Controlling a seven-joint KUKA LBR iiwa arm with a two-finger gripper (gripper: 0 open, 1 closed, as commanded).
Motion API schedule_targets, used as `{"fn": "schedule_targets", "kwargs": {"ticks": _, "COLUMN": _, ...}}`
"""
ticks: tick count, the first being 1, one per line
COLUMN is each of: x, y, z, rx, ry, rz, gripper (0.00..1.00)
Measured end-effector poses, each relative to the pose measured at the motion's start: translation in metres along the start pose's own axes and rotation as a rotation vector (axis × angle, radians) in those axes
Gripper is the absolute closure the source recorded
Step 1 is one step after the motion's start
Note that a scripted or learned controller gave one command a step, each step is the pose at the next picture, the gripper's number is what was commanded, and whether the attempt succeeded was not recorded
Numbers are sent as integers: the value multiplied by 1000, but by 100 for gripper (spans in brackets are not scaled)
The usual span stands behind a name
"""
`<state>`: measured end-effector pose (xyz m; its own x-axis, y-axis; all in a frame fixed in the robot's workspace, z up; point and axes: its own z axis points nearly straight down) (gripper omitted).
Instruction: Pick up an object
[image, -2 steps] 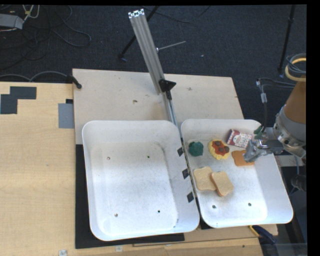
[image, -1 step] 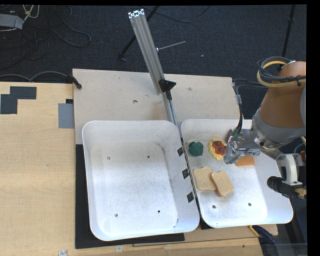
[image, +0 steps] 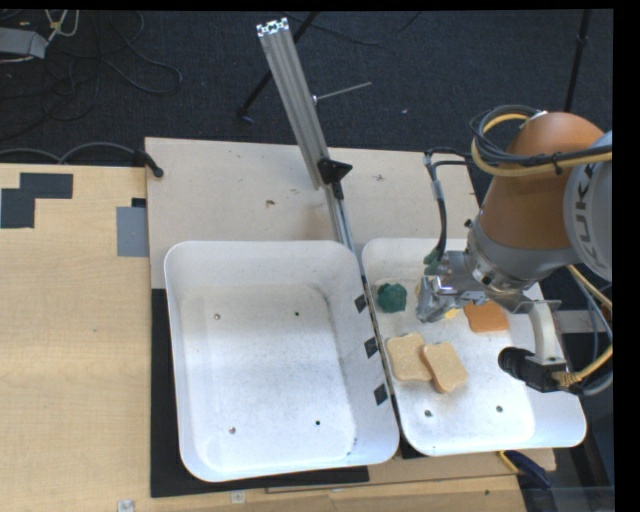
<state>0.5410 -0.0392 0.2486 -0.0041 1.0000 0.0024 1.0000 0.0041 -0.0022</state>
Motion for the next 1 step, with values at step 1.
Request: {"fn": "schedule_targets", "kwargs": {"ticks": 1, "x": 54, "y": 4, "z": -5, "rx": 1, "ry": 0, "rz": -1, "gripper": 100}}
